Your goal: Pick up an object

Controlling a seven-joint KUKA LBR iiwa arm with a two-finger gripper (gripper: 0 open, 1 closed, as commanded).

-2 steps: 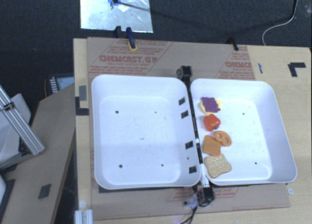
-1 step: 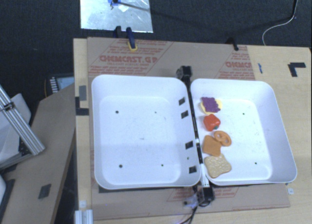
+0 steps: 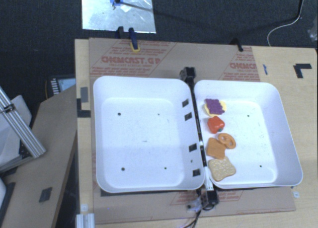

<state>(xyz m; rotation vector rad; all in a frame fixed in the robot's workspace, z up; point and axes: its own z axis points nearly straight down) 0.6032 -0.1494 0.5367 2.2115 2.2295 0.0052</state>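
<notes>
While we are looking down on the tabletop [image 3: 164,53], five small toy foods are lying in a column along the left wall of the right bin [image 3: 278,122], close to the divider where the two bins meet. From the far end we are seeing a purple-and-yellow piece [image 3: 214,106], a red pepper [image 3: 215,123], a pretzel [image 3: 227,140], an orange slab [image 3: 215,148] and a slice of toast [image 3: 221,168]. The pretzel, slab and toast are touching or nearly so (which is likely to make a clean grasp harder), while the pepper is sitting a little apart, so we are judging it the easier pick. The left bin [image 3: 102,122] is sitting beside it. We cannot tell the claw's state, so no pick is under way yet.
</notes>
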